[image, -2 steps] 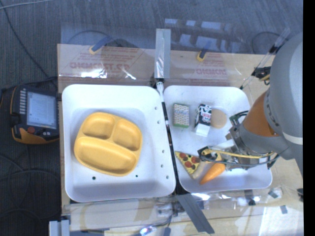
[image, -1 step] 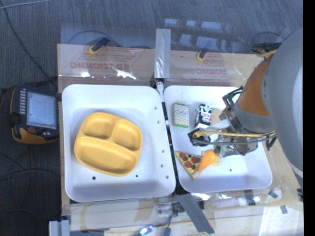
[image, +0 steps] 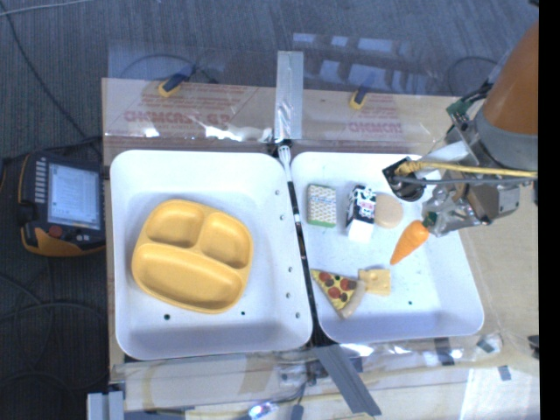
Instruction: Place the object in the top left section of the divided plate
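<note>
The yellow divided plate (image: 192, 254) lies in the left bin (image: 131, 339), with two small sections at its top and one long section below. In the right bin (image: 455, 313) lie an orange carrot (image: 408, 242), a black-and-white milk carton (image: 360, 211), a pale round bun (image: 389, 211), a green-and-white box (image: 321, 206), a pizza slice (image: 337, 290) and a cheese wedge (image: 376, 280). My gripper (image: 440, 210) hangs over the right bin's right side, right at the carrot's thick upper end. The carrot's tip points down and left.
A divider strip (image: 297, 234) runs between the two bins. A handheld controller with a screen (image: 61, 199) sits on the floor left of the bench. Taped clear panels (image: 289, 103) stand behind the bins. The arm's orange band (image: 525, 77) fills the upper right.
</note>
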`<move>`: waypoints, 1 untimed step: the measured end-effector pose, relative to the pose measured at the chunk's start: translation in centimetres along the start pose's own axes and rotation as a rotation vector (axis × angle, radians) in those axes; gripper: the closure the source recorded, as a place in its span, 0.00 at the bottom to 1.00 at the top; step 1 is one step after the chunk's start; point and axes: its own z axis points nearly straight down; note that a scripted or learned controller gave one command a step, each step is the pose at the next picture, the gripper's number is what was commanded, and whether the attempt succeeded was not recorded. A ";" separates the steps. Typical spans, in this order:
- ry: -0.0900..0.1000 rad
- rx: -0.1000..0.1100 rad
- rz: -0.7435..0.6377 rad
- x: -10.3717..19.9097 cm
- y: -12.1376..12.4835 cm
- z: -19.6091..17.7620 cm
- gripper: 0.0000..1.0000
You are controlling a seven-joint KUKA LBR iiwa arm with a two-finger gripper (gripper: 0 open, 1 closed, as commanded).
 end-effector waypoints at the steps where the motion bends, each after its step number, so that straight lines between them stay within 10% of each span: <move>1: -0.001 0.003 0.006 9.6 -2.8 -7.8 1.00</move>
